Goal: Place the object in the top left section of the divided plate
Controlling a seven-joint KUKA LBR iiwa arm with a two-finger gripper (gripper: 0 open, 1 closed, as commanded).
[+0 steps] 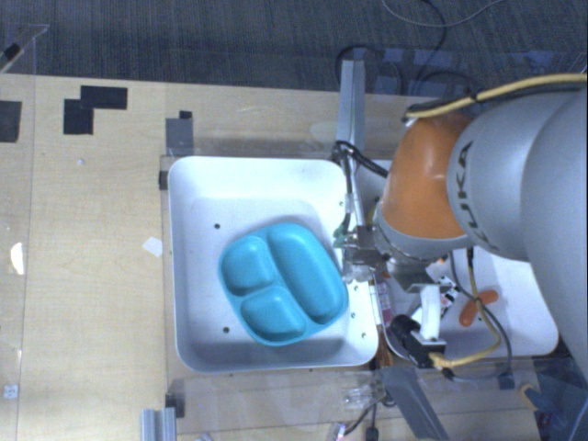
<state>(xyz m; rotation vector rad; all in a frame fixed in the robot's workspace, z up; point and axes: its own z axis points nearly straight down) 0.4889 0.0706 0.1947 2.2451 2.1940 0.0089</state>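
Pale wooden bench (92, 246), white bin (197, 200), glossy blue three-section divided plate (280, 283), jaws' state impossible to tell

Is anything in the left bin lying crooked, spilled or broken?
Nothing looks spilled or broken. The blue plate lies turned at a slant to the walls of the left bin, toward its right side, and its sections hold nothing. The arm hangs over the right bin, hiding most of it.

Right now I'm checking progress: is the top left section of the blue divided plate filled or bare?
Bare. The divided plate in the left bin shows plain blue in all three sections.
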